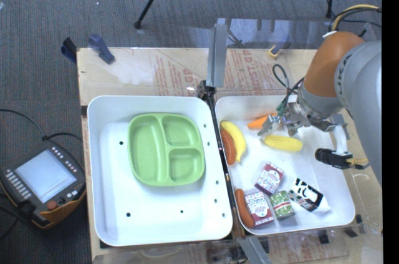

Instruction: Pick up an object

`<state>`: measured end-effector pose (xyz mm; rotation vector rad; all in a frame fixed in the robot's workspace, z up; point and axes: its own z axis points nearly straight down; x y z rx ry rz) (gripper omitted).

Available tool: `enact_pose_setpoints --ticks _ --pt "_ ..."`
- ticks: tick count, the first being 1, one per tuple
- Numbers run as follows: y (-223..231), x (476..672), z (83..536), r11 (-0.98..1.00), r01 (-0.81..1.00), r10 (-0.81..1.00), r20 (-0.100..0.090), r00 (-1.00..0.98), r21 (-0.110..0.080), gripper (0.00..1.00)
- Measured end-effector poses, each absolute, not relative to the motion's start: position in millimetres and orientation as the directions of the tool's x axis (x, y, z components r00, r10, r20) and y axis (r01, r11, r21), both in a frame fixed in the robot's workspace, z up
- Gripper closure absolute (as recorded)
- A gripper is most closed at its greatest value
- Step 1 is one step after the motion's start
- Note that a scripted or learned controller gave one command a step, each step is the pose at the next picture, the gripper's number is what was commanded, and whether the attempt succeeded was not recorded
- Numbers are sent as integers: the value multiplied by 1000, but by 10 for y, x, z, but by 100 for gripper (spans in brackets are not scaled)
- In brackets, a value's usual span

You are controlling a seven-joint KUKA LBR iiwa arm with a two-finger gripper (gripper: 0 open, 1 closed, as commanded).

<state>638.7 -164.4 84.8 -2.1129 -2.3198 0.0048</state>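
One corn (283, 143) in the right bin (349, 206), just below the claw (274, 124), near a carrot (257, 123). Cannot tell if claw is wide or narrow. Drop straight over corn's middle, squeeze across its thin side, lift slow.

The claw (277, 121) hangs over the right bin's (349, 206) far half. Just beneath it lies the corn cob (283, 143), the carrot (257, 123) at its left, the banana (234, 138) and a sausage (229, 147) farther left. The small boxes (269, 178) lie nearer the front. The divided plate (167, 148) sits in the left bin (109, 194).
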Motion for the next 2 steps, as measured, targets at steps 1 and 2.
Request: enact_pose_setpoints --ticks 1,2 --pt "-1608 6392 913 102 995 995 2 -102 -10 100" --pt "-2013 6449 1967 219 976 976 1 -219 -3 100"
